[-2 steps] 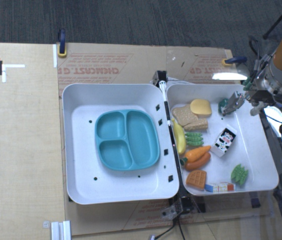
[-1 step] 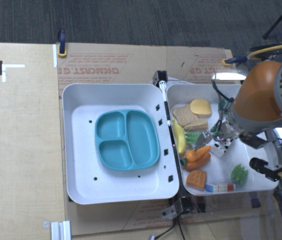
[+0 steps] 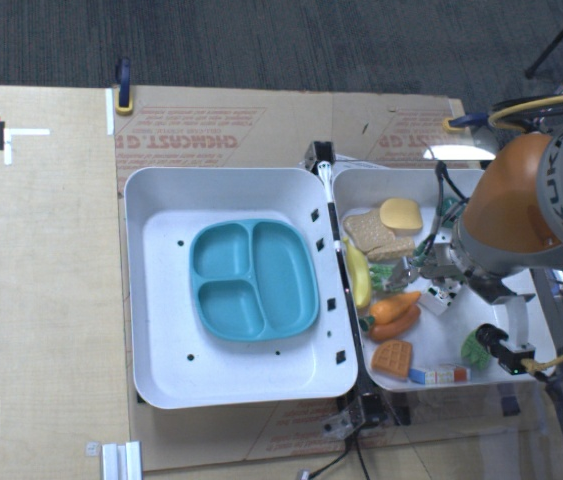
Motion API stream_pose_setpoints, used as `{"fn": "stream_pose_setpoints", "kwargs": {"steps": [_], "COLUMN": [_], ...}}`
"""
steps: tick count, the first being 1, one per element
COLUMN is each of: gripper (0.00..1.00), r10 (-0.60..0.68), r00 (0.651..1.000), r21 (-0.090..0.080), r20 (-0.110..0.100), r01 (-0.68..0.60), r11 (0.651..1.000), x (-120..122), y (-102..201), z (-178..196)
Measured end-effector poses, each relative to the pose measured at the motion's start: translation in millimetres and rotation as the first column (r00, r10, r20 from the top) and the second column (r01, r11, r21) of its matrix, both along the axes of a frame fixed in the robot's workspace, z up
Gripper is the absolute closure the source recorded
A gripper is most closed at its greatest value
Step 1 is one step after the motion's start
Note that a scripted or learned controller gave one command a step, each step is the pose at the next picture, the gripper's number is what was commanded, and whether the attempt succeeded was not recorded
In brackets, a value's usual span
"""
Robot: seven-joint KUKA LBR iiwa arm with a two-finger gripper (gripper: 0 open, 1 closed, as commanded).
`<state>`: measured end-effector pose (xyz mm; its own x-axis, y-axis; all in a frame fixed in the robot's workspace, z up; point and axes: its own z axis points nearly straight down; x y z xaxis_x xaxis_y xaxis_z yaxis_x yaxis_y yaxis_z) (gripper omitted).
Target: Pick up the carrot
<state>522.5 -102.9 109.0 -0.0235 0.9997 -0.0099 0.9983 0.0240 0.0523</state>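
Arm reaches in from right, wrist bent down; claw just above carrot; grip state can't tell.

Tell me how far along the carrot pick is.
Done: the gripper is over the right bin, beside the carrot. In hand: nothing visibly; the carrot lies in the bin between the banana and waffle. Left: grasp and lift.

The arm hides the right bin's middle — fingers unclear.
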Motion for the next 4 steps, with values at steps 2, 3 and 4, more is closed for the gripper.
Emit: {"fn": "stream_pose_setpoints", "kwargs": {"steps": [2, 3, 4], "gripper": [1.00, 0.00, 0.00], "r10": [-0.088, -0.087, -0.241], "r00": [0.996, 0.996, 0.969], "r21": [-0.009, -0.009, 0.009], "r20": [0.014, 0.014, -0.054], "r01": [0.088, 0.088, 0.242], "r11": [0.996, 0.996, 0.970], "x": [-16, -16, -43], "y": [2, 2, 7], "z": [9, 9, -18]}}
